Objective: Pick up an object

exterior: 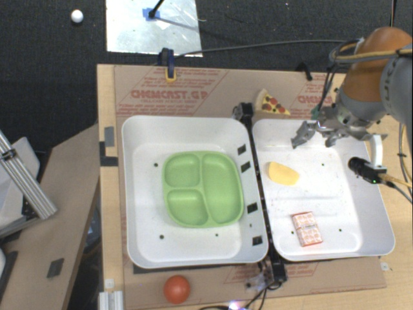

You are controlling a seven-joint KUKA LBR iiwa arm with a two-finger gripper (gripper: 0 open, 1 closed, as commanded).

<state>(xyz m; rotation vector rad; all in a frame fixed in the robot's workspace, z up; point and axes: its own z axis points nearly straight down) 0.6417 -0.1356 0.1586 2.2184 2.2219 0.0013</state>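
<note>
1. In the right bin (381, 231), a yellow piece (283, 173) lies at about 10 o'clock and a small red-and-white box (307, 228) at about 6 o'clock, well apart.
2. The gripper (316, 136) hangs over the bin's 12 o'clock edge, fingers spread apart with nothing between them.
3. A green divided tray (202, 188) fills the middle of the left bin (139, 147).
4. A pizza-slice toy (272, 103) lies on the board (213, 92) beyond the bins; an orange ball (176, 289) sits at 6 o'clock.
5. Open floor separates the yellow piece and the box.
6. The board reads "CHEMCAST GP".
</note>
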